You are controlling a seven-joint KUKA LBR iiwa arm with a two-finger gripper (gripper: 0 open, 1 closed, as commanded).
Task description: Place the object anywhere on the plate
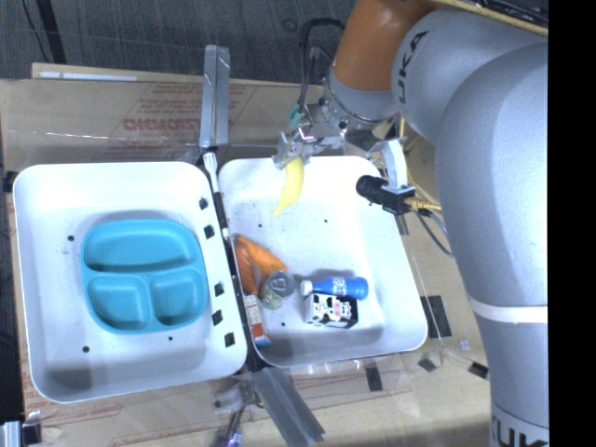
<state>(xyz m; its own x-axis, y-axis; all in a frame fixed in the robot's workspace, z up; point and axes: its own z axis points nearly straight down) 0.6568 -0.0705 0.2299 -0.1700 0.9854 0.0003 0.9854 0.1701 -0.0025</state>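
From my station I saw the gripper (300,147) poised over the far rim of the right bin (391,250), its jaws clamped on the upper end of a yellow banana (291,186) that hung down from them, tilted, clear of the bin floor. The grey arm (466,110) with its orange band reached in behind it. The blue plate (144,273), a three-compartment one, lay in the middle of the left bin (47,212), well apart from the banana and across the divider between the two bins. Relative to the plate, everything else sat in the neighbouring bin: a carrot (258,258) lay just past the divider, a small tin can (277,290) rested touching the carrot's near end, and a milk carton (331,310) with a blue-capped bottle (337,288) against it lay just beyond the can. Both bins sat on the table (112,110), which was covered with brown cardboard.
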